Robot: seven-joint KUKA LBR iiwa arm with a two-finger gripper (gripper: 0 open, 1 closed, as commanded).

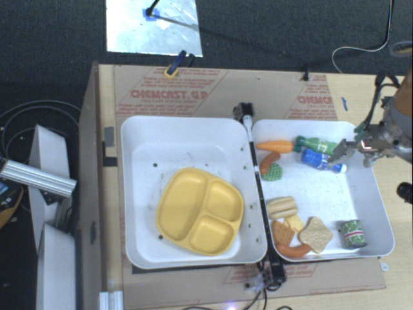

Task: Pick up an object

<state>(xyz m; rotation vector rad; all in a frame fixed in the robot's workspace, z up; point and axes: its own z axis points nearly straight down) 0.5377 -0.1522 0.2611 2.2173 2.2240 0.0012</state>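
Note:
The right bin (373,202) holds several toy foods. Along its far side lie an orange carrot (276,146), a green bottle (316,144) and a blue bottle (321,159). A red sausage (264,163) and a green leafy piece (274,172) lie near the left wall. At the near side are a bread roll (282,206), a toast slice (315,234), an orange sausage (292,250) and a small green can (352,233). My gripper (353,157) hangs over the bin's far right side, just right of the blue bottle, open with nothing between its fingers.
The left bin (139,173) holds a yellow divided plate (200,210). A black clamp (245,112) sits at the top of the wall between the bins. Cardboard (193,89) lies under both bins. Cables and grey metal parts (39,176) lie off the bench to the left.

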